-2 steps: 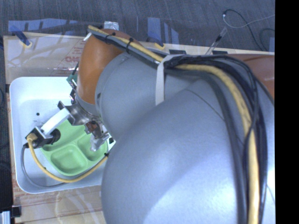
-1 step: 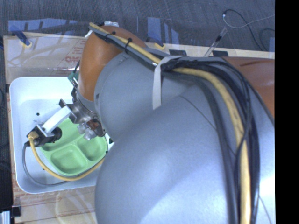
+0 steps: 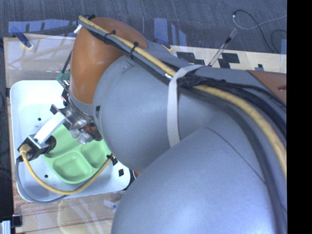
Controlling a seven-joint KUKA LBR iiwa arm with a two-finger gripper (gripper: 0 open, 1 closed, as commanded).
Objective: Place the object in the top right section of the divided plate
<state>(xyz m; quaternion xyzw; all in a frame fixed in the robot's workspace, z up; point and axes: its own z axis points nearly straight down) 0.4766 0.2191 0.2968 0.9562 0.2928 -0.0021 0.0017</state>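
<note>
grey metal fills the near ground: my own arm (image 3: 195, 160) sweeps in from the right, big and close to the lens, with a cable bundle (image 3: 229, 89) strapped along its top. past it sits my orange band (image 3: 95, 57), and below that my wrist points down into the left white bin (image 3: 19, 101), which rests on the counter (image 3: 44, 213).

in that bin lies the green divided plate (image 3: 73, 162). i can make out one scooped section near the front and part of another beside it; my bulk covers the rest, including the top right section i am meant to reach. a white bracket with a yellow hose (image 3: 36, 177) hangs off my wrist over the plate's left edge.

my jaws (image 3: 84, 133) hover right at the plate, but whether they are wide, narrow or closed on anything i cannot tell. something small and reddish-brown shows close by them; i cannot say that it is the object, nor that i hold it.

i judge this to be the placing step, low over the plate. the next move calls for being sure i am over the top right section, then letting go and lifting straight up.
</note>
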